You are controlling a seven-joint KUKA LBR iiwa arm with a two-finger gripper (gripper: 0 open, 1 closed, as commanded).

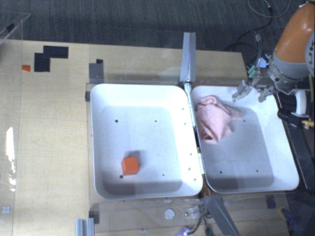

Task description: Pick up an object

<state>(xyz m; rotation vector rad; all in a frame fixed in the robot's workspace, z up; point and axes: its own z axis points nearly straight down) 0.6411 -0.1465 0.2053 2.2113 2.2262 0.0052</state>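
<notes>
- Pale wooden bench [49, 146] across the scene, lit evenly, with a bright glare streak near the left edge.
- Dark ribbed floor along the far side, a thin looped cable [266, 6] lying on it at far right.
- Two shallow white bins side by side on the bench, touching along a metal divider rail [187, 63] running toward the far edge.
- Left bin [103, 132]: small orange block [130, 165] resting toward the near left part of the floor, apart from the walls.
- Right bin [275, 166]: crumpled pink cloth [214, 118] lying in the far left part, close against the wall shared with the other bin.
- Grey arm with orange band [295, 31] entering from the far right.
- Gripper [252, 91] poised over the far right corner of the right bin, well right of the cloth, touching nothing visible; two fingers [239, 92] spread apart, nothing between them.
- Black L-shaped marks [48, 57] and a tiny orange square [26, 68] on the bench at far left.
- Clear plastic sheet edge at the far left corner.
- Metal brackets along the near edge of the bench.
</notes>
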